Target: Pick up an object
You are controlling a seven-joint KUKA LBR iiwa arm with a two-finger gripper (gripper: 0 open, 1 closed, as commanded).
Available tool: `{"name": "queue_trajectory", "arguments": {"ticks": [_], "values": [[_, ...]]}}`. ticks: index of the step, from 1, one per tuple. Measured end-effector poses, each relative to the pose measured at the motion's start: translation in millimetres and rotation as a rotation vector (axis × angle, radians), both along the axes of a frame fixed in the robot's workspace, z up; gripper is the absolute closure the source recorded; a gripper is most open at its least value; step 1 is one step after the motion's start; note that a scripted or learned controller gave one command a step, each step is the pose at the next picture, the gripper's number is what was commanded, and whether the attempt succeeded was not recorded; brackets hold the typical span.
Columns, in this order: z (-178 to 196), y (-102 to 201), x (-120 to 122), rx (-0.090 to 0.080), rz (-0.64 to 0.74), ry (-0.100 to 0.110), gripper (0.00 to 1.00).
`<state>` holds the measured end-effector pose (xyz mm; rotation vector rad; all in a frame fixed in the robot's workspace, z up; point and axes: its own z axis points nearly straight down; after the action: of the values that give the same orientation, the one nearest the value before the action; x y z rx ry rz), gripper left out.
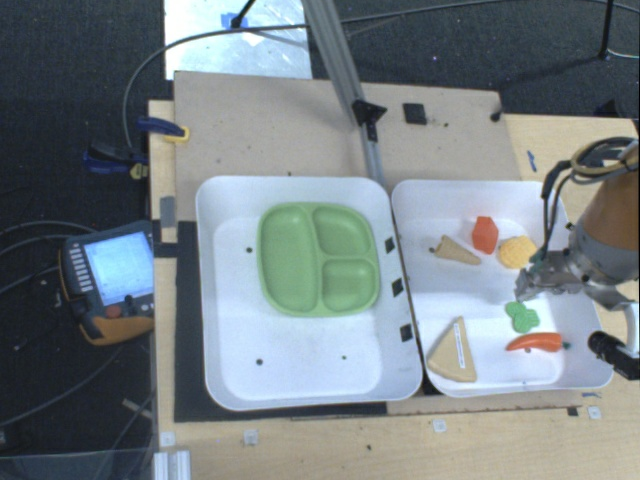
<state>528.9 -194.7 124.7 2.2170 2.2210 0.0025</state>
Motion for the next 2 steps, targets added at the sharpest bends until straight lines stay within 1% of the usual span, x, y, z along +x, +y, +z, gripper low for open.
{"name": "queue_trajectory", "arguments": {"ticks": [1,2], "values": [[61,0,-3,0.000,0.002,0.002,1.00],[115,0,-12,0.000,0.003,0.000,1.00]]}}
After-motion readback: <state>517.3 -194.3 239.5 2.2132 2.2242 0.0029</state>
